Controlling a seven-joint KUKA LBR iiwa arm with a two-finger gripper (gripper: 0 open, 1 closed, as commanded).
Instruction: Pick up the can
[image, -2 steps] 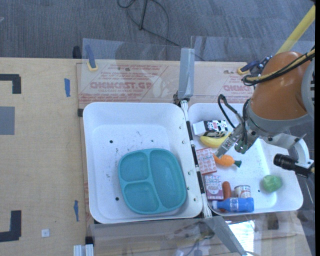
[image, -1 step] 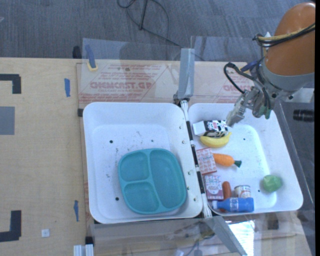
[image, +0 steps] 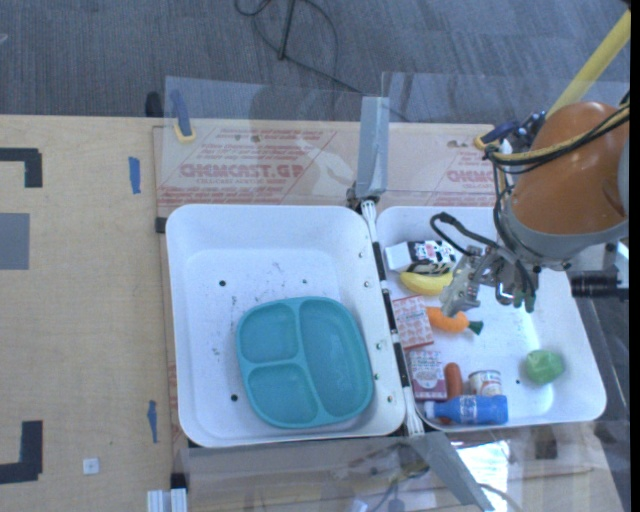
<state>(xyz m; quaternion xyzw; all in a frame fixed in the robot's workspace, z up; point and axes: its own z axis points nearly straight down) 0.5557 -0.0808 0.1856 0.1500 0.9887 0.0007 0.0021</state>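
The can (image: 485, 382) is small, with a pale top and a red and white label. It stands near the front of the right bin (image: 585, 345), just behind a blue bottle (image: 470, 409) lying on its side. My gripper (image: 490, 292) hangs under the orange wrist over the back half of that bin, beside the banana (image: 425, 282) and the carrot (image: 450, 321). It is well behind the can and not touching it. Nothing shows in the gripper.
The right bin also holds a green ball (image: 543, 366), a red sausage-like piece (image: 453, 378), two flat red and white packets (image: 412, 322) along its left wall and a black and white item (image: 430, 252). A teal divided plate (image: 302, 362) lies in the left bin (image: 200, 250).
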